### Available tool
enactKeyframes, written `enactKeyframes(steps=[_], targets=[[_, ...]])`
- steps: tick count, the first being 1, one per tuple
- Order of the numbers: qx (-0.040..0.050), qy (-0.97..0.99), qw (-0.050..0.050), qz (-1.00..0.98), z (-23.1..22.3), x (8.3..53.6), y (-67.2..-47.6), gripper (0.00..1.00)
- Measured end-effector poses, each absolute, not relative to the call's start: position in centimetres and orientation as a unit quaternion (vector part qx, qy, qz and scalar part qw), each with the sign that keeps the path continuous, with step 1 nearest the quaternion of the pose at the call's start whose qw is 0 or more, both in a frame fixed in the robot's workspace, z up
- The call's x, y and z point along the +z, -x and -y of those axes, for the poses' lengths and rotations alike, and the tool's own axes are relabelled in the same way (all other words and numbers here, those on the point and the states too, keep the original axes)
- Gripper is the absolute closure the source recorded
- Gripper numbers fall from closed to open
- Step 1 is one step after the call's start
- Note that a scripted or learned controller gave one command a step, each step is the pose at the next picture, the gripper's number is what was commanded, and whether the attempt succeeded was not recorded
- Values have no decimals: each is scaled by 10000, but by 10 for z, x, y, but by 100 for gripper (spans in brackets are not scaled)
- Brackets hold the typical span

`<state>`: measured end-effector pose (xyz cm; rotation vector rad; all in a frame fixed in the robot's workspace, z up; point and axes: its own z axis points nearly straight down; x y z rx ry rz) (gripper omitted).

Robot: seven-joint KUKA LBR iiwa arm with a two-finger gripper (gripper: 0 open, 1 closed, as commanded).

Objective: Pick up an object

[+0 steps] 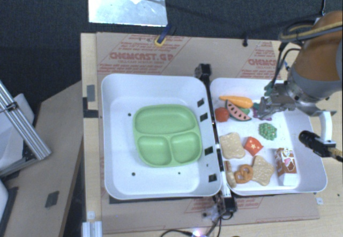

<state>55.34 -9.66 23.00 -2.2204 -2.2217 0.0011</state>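
My gripper [268,106] hangs low over the back of the right bin [311,177], reaching in from the right. Directly beneath its tip lies a small purple object [262,116]; whether the gripper touches it is unclear. Just left of the gripper are a watermelon slice [238,111] and an orange carrot [236,101]. A green broccoli piece [267,131] lies a little in front of the gripper.
The right bin also holds a red tomato [222,115], two bread slices [232,145] [262,170], a red piece [253,146], a pretzel [243,173] and a small carton [285,165]. The left bin [115,123] holds a green divided plate [167,135].
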Motion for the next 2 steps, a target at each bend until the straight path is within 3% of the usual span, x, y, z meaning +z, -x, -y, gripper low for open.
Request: enactKeyframes(steps=[1,2], targets=[[4,7067,13,7075,70,223,-501,100],[-3,7069,-8,7073,87,231,-508,100]])
